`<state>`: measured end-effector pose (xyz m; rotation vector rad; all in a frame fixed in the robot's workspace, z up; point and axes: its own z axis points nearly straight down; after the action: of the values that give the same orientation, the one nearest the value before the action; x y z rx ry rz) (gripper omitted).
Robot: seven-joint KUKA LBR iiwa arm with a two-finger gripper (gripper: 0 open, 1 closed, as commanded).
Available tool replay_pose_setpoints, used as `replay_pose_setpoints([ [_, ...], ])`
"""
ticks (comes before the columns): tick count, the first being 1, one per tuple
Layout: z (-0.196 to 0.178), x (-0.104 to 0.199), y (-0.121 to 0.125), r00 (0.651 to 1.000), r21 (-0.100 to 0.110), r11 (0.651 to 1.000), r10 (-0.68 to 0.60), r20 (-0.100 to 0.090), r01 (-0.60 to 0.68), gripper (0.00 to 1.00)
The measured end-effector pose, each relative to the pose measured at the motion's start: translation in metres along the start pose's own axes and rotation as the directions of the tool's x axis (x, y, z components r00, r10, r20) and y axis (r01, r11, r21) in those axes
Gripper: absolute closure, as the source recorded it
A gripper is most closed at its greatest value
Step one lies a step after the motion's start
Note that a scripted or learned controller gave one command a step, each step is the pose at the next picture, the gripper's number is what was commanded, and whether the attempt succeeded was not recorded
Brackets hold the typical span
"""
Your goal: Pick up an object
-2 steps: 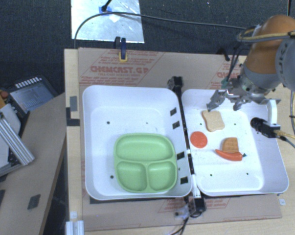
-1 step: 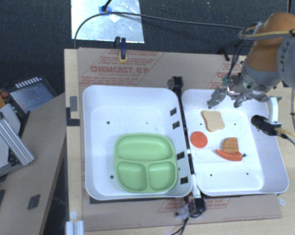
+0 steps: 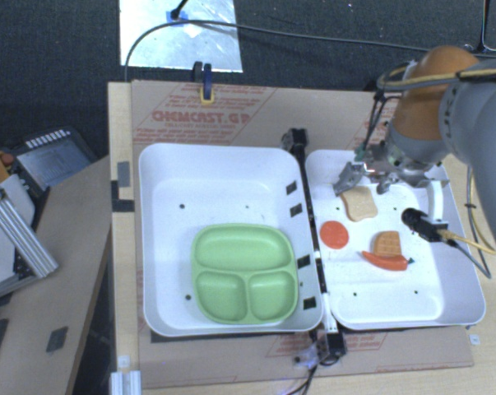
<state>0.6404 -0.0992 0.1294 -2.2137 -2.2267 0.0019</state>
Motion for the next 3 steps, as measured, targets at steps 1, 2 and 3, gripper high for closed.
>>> replay_pose_setpoints([
  [1, 0.045, 0.0, 0.002, 1.0, -0.007, 1.0, 0.001, 0.002, -0.001, 0.0],
  [2, 0.029, -0.001, 0.004, 1.0, -0.016, 1.0, 0.001, 0.005, -0.001, 1.0],
  [3, -0.03, 0.001, 0.016, 1.0, -0.01, 1.0, 0.001, 0.001, -0.001, 1.0],
])
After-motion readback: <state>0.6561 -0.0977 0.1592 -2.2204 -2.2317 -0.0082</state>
